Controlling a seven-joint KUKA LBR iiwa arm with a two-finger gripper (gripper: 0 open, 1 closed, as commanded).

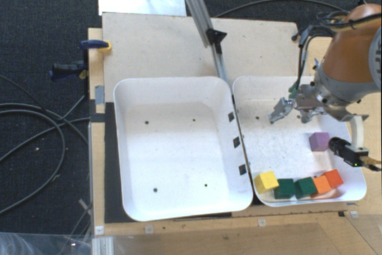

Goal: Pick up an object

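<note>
Along the near edge of the right bin [358, 191], small matte cubes sit in a touching row: yellow block [266, 181], two green blocks [295, 188], orange block [329, 181]; the purple block [319, 141] lies apart, toward the right wall. Judgement: purple is the best target, with free faces for a centred straight descent. Farther back, the jaws [292, 109] hover spread, pinching nothing, over bare speckled floor.
</note>
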